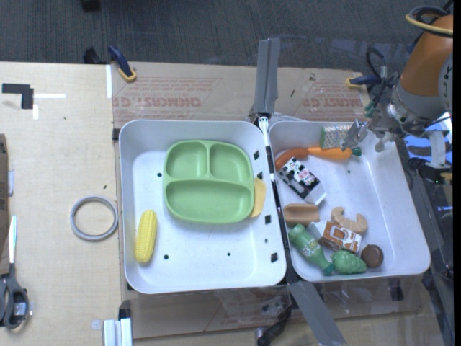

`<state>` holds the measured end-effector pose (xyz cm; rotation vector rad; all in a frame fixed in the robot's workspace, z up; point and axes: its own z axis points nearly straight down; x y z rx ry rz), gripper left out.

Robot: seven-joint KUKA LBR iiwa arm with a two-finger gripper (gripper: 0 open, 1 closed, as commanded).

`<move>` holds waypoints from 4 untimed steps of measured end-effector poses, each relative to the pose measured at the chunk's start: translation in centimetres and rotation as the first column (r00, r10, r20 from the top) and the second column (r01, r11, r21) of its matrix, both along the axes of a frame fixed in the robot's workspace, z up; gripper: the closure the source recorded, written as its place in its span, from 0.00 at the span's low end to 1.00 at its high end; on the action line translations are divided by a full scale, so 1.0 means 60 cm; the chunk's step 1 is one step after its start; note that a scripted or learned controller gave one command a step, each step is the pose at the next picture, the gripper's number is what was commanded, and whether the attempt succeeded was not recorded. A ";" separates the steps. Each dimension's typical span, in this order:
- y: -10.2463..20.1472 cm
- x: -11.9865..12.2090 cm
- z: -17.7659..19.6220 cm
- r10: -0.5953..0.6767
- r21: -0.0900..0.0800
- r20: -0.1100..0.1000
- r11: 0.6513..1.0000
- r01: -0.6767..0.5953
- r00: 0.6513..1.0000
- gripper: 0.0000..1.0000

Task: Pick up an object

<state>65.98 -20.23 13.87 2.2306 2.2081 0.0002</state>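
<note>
Camera view: the grey arm with its orange band (430,56) reaches in from the right, and the gripper (358,132) sits at the far edge of the right bin (403,193). Its finger state cannot be determined; the tip is small and cluttered.

Right bin contents: an orange carrot (329,152) lies along the far wall, just beside the gripper tip; whether they touch is unclear. A speckled green-and-white item (336,133) lies behind it. A red-orange sausage shape (289,156) lies to the carrot's left, then a black-and-white patterned carton (301,179), a brown bread roll (301,213), a green bottle (308,248), a brown snack packet (343,234), a green leafy piece (349,263) and a brown round item (372,255).

Left bin (137,193): a green divided plate (209,181), a yellow corn cob (146,236).
</note>
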 end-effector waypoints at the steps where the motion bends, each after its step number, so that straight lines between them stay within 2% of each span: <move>1: -0.001 0.007 -0.057 0.096 -0.004 0.007 0.995 -0.096 0.995 0.00; 2: 0.015 0.000 0.006 0.063 0.000 0.000 0.998 -0.063 0.998 0.00; 3: 0.000 0.001 -0.052 0.009 0.001 0.002 1.000 -0.009 1.000 0.00; 4: 0.000 0.001 -0.052 0.009 0.001 0.003 1.000 -0.009 1.000 0.00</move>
